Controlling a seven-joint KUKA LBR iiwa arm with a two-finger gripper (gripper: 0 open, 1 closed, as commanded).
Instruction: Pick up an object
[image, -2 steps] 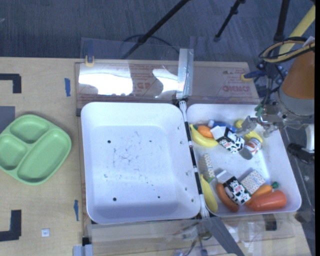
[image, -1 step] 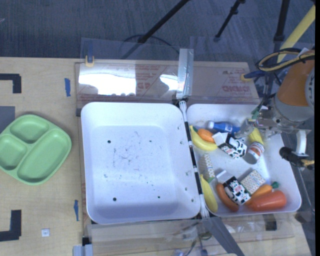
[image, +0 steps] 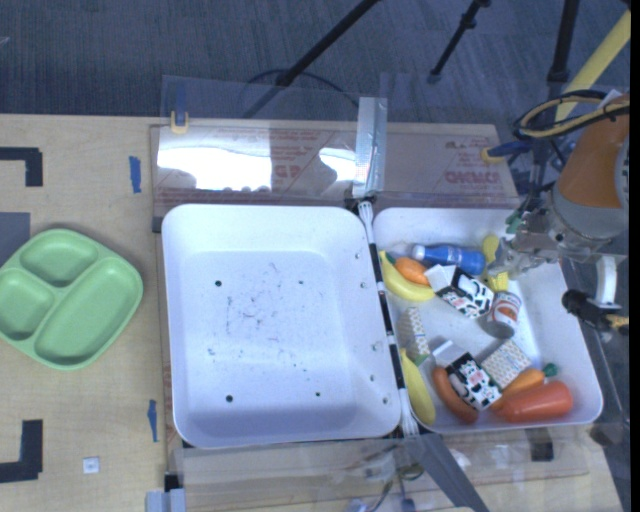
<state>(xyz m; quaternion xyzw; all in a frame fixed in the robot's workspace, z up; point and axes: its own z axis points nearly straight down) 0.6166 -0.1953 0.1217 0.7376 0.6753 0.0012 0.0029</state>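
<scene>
The right bin (image: 580, 330) holds a pile of toy foods. A blue bottle (image: 450, 257) lies at the back beside an orange piece (image: 411, 270) and a yellow banana (image: 403, 285). A cow-patterned box (image: 468, 294) and a small red-and-white can (image: 506, 310) sit mid-bin. Near the front lie a second cow-patterned carton (image: 473, 383), a waffle-like cracker (image: 507, 360), an orange carrot (image: 535, 399) and another banana (image: 419, 388). My gripper (image: 522, 247) hangs over the bin's back right corner, just right of the blue bottle, with nothing seen in it.
The left bin (image: 185, 300) stands beside the right one, its floor bare white with faint marks. A green divided plate (image: 66, 297) rests on the bench at far left. Clear plastic walls (image: 368, 150) rise behind both bins. Cables and tripod legs cross behind the arm.
</scene>
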